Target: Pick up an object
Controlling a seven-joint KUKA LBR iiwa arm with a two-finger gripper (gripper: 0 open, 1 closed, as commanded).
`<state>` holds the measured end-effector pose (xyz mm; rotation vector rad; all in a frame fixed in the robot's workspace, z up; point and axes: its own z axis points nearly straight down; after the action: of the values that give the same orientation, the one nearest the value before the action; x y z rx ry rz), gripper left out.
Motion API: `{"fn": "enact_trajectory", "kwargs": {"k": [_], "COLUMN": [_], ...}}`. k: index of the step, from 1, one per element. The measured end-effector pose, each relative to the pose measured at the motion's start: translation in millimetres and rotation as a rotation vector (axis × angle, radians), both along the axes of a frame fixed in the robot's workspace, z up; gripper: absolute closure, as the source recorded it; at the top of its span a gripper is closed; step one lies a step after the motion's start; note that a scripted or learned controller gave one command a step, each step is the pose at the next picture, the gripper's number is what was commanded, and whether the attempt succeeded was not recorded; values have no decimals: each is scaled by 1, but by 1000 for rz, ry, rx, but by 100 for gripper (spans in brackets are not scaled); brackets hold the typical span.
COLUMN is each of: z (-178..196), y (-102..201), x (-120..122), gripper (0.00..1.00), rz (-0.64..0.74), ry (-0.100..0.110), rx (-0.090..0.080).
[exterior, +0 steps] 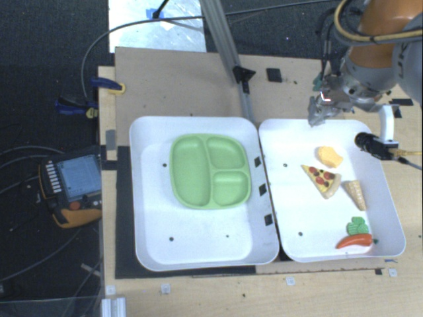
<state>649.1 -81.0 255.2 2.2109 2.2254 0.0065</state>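
The right white bin [284,243] holds a yellow cheese-like piece [329,156], a toy pizza slice [322,179], a tan cone-shaped piece [356,193] and a carrot-like toy with green leaves [355,235]. My gripper [320,115] hangs over the far rim of the right bin, up and left of the yellow piece. Nothing shows between its tips. The arm's orange band and grey wrist rise toward the top right.
The left white bin [152,243] bears a green divided plate [210,170]. A slanted metal pole [225,38] crosses behind the bins. A black fitting [373,144] sits at the right bin's far right rim. Cables and a blue device [73,180] lie off the bench at left.
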Motion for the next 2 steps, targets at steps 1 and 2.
{"fn": "enact_trajectory", "kwargs": {"k": [1,2], "z": [-13,-23], "y": [46,100], "x": [-7,-25], "gripper": [100,100], "rz": [2,3], "ry": [5,7], "rx": [1,2]}}
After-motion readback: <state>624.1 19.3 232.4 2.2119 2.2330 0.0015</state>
